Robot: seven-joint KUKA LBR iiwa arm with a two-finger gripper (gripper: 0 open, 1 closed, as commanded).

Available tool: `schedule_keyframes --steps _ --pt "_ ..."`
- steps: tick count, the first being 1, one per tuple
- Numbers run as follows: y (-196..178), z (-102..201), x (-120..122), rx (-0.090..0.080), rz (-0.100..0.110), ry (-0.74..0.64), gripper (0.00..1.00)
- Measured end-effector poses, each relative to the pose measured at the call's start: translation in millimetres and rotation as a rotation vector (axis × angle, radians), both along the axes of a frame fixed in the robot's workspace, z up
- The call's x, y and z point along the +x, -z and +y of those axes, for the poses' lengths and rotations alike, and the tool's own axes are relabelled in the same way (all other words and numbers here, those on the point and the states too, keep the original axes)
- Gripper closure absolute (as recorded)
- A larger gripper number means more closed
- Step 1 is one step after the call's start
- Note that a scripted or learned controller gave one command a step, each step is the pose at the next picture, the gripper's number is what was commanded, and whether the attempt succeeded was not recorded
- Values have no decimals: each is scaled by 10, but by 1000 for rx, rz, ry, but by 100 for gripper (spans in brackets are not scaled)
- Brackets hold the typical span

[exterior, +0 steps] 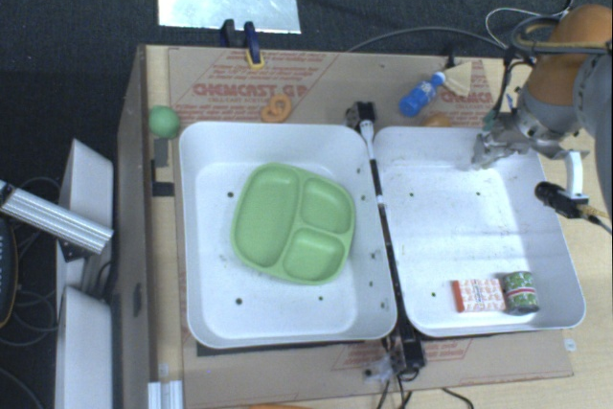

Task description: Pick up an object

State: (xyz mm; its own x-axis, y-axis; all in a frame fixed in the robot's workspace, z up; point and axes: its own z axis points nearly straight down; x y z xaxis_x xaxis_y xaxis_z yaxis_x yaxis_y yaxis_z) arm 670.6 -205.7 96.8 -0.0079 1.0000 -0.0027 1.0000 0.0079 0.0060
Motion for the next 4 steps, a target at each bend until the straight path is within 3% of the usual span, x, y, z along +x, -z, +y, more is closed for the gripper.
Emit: schedule_keyframes --steps 1,4 --pt "-985 140 -6 1 -1 3 100" --pt "-1310 136 17 -2 -11 -4 100"
